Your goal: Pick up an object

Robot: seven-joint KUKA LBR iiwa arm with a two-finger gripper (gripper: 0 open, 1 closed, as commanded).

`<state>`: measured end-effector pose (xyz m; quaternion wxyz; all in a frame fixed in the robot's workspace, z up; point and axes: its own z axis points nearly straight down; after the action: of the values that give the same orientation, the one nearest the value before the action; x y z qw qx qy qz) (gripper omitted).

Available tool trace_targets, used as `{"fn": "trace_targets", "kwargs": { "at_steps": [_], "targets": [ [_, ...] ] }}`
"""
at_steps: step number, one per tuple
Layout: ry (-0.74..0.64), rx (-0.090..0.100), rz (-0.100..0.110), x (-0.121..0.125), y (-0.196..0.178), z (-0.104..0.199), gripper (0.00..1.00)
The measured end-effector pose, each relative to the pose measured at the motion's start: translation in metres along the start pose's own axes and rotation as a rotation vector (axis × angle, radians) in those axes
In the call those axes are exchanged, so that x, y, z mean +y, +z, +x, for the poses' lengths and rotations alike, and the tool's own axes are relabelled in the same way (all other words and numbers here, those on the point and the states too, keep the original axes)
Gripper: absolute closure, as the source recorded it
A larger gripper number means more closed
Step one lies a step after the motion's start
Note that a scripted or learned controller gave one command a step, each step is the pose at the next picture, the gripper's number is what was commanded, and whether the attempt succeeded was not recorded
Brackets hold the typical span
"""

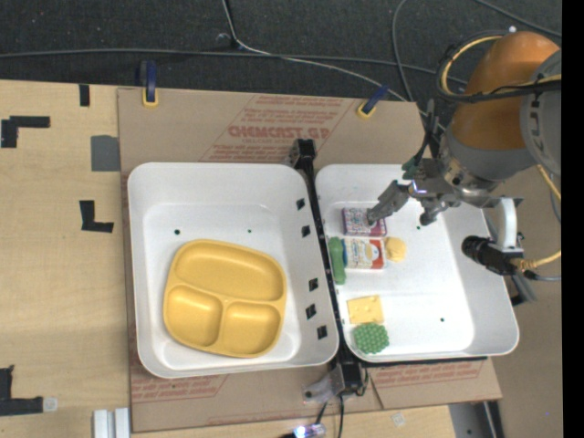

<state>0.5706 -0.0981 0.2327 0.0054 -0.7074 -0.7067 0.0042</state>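
The left bin [146,208] held a yellow divided tray [224,297]. The right bin [456,327] (the fuller one) held a carton [363,252], cheese slice [365,309] and green ball [370,338]; the gripper [406,210] hung spread apart above the carton.

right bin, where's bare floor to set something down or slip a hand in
In the right bin, bare floor lies right of the cheese slice and green toy, toward the far-right wall. Its left side is crowded: cartons, items stacked along the divider, the gripper above.

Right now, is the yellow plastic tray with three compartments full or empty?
Empty. The yellow plastic tray lies flat in the left white bin, and all three compartments show bare yellow bottoms.
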Motion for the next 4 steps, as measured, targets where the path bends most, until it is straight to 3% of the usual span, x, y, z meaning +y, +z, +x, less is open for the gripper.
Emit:
{"fn": "trace_targets", "kwargs": {
  "at_steps": [1,3,4],
  "targets": [
    [-0.002,-0.001,-0.012,0.002,-0.006,0.0,0.0],
    [-0.001,-0.004,-0.007,0.004,0.122,0.002,0.0],
    [0.005,-0.012,-0.033,0.01,0.14,-0.004,0.0]
  ]
}}
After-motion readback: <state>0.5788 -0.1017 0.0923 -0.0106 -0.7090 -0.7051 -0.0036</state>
